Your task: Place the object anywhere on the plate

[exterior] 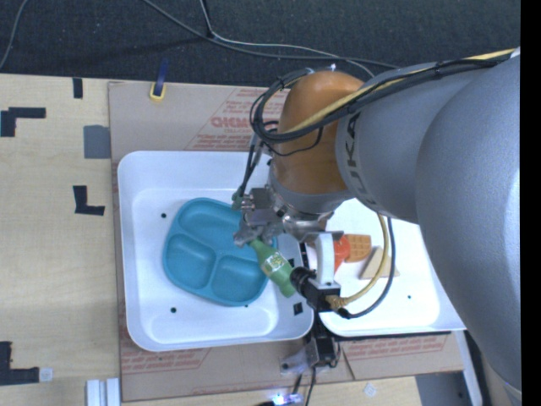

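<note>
Green bottle (275, 267) located at right edge of blue divided plate (211, 252), in left white bin (144, 227). Lying tilted, neck end up toward pincer (254, 227), base end down-right near the bin's right wall. White label visible mid-body. Appears to overhang the plate rim; contact with plate not resolvable from this angle.

Pincer positioned directly over bottle's upper end, at plate's right rim. Opening and grip on the bottle: cannot tell, mechanism largely hidden under wrist and cabling.

Handling estimate: small plastic toy bottle, likely light, hollow, stiff enough for a firm pinch. Smooth rounded body, so probably slippery and prone to rolling or pivoting if pinched off-centre. Not fragile. Best hold judged across the body at the label, near middle, squeezing across the narrow width; neck hold would let the base swing.

Plate: three shallow compartments, raised rim. Round bottle should settle in a compartment once released low; release from height risks bounce or roll over rim.

Right bin (414, 303) carries orange block (341, 249) and tan waffle-like piece (358, 245).
</note>
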Controlling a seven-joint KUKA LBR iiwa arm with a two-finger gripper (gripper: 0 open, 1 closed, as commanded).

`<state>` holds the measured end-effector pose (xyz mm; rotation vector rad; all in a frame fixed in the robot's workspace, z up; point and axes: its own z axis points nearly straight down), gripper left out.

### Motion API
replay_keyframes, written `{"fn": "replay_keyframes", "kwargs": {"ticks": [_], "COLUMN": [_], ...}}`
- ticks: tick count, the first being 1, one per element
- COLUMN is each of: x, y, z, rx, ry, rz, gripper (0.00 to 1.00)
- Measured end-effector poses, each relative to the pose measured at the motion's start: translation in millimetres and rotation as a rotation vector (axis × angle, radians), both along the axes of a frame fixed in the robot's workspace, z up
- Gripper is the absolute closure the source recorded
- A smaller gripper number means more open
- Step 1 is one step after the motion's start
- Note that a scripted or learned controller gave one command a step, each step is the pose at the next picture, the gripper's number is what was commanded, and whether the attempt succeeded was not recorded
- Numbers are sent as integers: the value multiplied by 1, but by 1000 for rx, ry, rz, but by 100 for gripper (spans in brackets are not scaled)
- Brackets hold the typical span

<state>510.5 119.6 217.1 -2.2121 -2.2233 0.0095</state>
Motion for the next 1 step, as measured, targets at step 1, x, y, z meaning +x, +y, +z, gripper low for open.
{"fn": "replay_keyframes", "kwargs": {"ticks": [1], "x": [1], "y": [-1], "z": [1], "rx": [0], "ry": [-3], "rz": [-2], "gripper": [0]}}
